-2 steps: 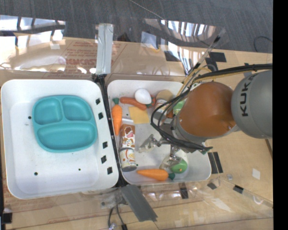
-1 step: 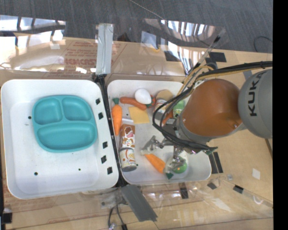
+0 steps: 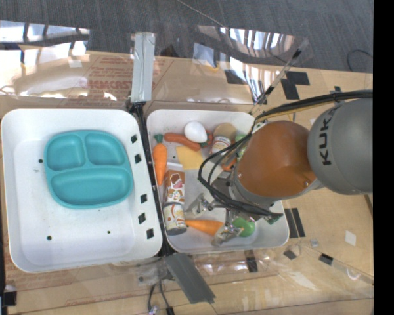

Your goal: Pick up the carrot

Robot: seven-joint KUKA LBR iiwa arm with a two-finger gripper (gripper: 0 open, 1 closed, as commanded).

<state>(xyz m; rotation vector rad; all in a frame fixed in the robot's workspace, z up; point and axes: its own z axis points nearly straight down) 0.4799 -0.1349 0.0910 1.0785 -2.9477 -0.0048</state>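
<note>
Two white bins on cardboard-covered bench: right bin (image 3: pixel 159 119) crowded, gripper (image 3: pixel 228 231) low beside small carrot (image 3: pixel 203 226) and green item (image 3: pixel 245 228), its grip state impossible to tell, second carrot (image 3: pixel 159 163) along left wall; risk judged: can (image 3: pixel 175 201) and neighbours crowding, so a mis-grab.

The arm (image 3: pixel 328 149) is extended in from the frame's right, its hand (image 3: pixel 224 227) lowered at lower centre.
</note>
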